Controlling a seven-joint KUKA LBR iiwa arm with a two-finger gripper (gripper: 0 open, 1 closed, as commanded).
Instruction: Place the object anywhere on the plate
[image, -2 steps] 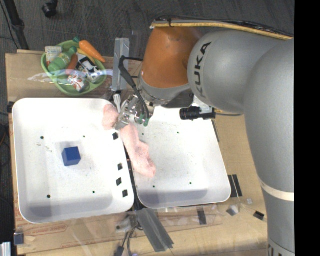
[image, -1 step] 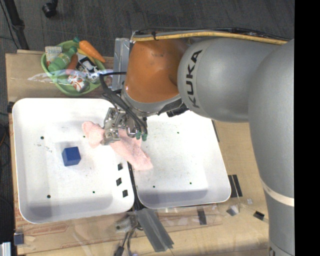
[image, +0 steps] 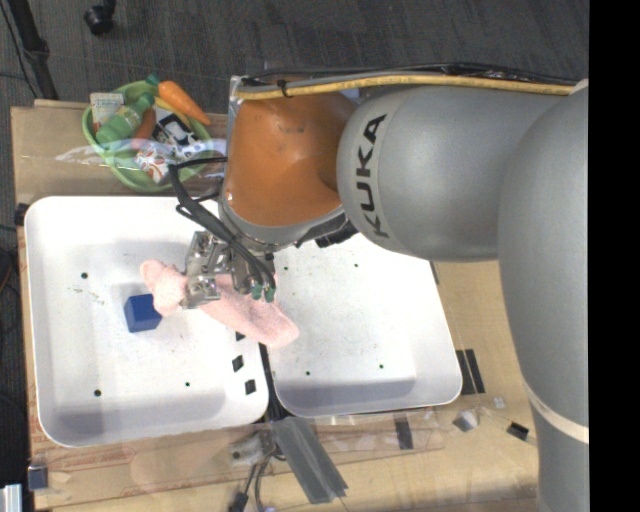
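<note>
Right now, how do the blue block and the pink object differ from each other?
The blue block is small, compact and cube-like; the pink object is long, flat and much larger. The blue block sits apart from the gripper; the pink object lies right beneath it, reaching across toward the right bin. Both are in the left bin.

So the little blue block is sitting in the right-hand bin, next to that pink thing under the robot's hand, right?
Not quite. The blue block lies in the left bin, not the right one, as the camera view shows. The rest holds: it sits beside the pink object, which lies under the gripper and stretches across the edge between the two bins.
</note>
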